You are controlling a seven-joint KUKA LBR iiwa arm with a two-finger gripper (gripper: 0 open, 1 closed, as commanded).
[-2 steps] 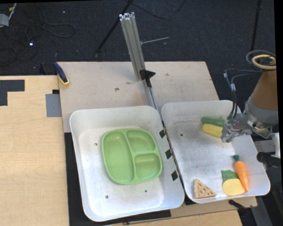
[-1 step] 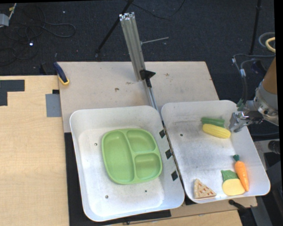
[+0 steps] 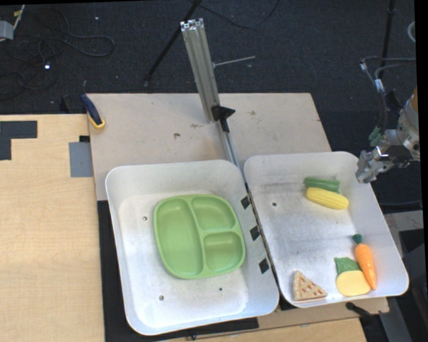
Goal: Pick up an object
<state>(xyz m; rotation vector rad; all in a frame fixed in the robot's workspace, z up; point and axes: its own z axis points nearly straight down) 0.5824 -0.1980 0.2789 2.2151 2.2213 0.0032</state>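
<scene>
The hand [image 3: 369, 165] hangs at the upper right edge of the right bin [image 3: 292, 174]; whether it is released or clenched cannot be told. In that bin lie a corn cob [image 3: 326, 197] near the top, a carrot [image 3: 366, 264] by the right wall, a yellow piece [image 3: 352, 282] touching the carrot, and a waffle wedge [image 3: 307, 287] near the front. The left bin [image 3: 130, 199] on the tabletop [image 3: 148, 127] holds a green divided plate [image 3: 200, 235].

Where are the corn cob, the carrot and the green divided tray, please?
corn cob [image 3: 327, 198]: camera view, middle of the yellow cob.
carrot [image 3: 366, 264]: camera view, orange body.
green divided tray [image 3: 176, 236]: camera view, large left compartment.
</scene>
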